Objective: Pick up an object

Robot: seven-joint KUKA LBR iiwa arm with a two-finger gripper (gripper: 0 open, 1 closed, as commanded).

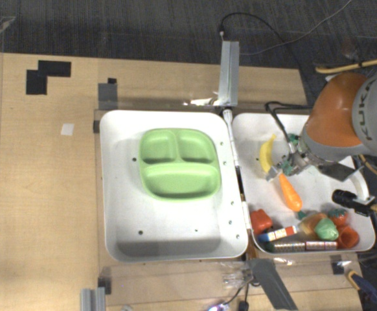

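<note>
— Bins first: where do they sit?

— Two white bins lie side by side on the worktop (pixel 39 193). The left bin (pixel 120 238) holds a green tray (pixel 179 162) with three compartments, lying flat near the bin's middle, a little toward the far side. The right bin (pixel 247 138) touches the left bin along a shared edge.

— What lies in the right bin?

— A banana (pixel 266 154) sits in the far half of the right bin, close to the shared edge. A carrot (pixel 290 192) lies just nearer than the banana, slanted, roughly mid-bin. Along the near wall of the right bin is a cluster: a red piece (pixel 261 221) at the left end, a marker (pixel 284 232) beside it, then a green-and-red jumble (pixel 328 228) and a small red cup (pixel 348 238) toward the right corner. The jumble is too tightly packed to sort out.

— And the arm?

— The arm (pixel 344 112) reaches over the right bin's far right part. The claw (pixel 285 165) hangs between banana and carrot, just right of the banana and just above the carrot's upper end. Its fingers look close together, narrow, with nothing visible between them. I cannot tell whether it touches either fruit.

— Anything behind the bins?

— A metal post (pixel 229 73) stands at the far end of the shared edge, with a black cable (pixel 266 28) trailing off behind it.
</note>
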